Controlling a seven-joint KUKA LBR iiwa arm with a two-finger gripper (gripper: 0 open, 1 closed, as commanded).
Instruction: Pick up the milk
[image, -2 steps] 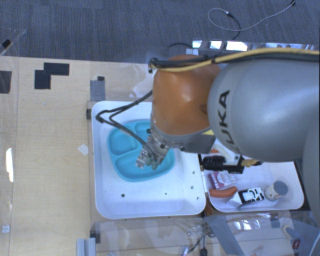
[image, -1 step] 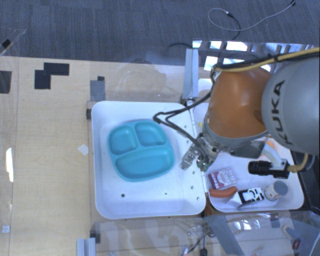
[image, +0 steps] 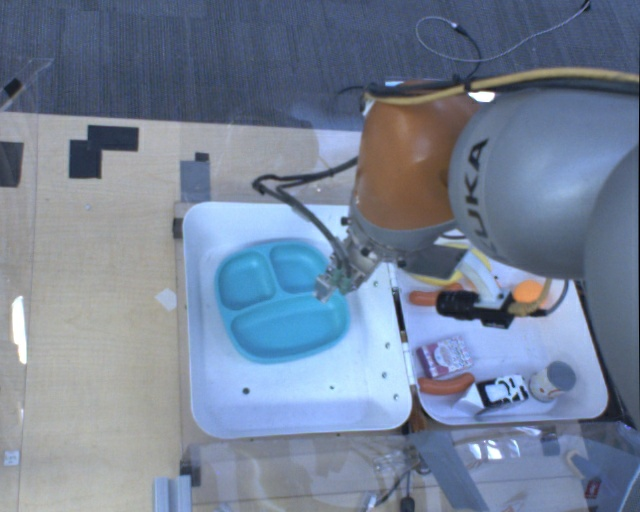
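1. Milk (image: 500, 392) lies in the bin on the view's right (image: 585, 345), close to that bin's near rim.
2. It is a small carton with black patches on white, like a cow's hide, and it appears to lie on its side with its long side roughly along the rim.
3. Just to its left is a reddish sausage (image: 445, 383), touching it or nearly so; just to its right is a small pale round container (image: 552, 378).
4. Behind the sausage lies a dark red packet (image: 445, 355). Further back are a second sausage (image: 424, 297) and an orange ball (image: 527, 292), partly covered by the arm.
5. The gripper (image: 335, 282) hangs over the other bin (image: 300, 400), at the right edge of a blue divided plate (image: 280, 325) that rests in that bin's middle.
6. Whether the gripper is spread or pressed together cannot be told at this size, and nothing is seen caught in it.
7. The gripper is well apart from the milk, with the wall between the two bins in between.
8. Both bins stand on a pale wooden desk (image: 90, 330).
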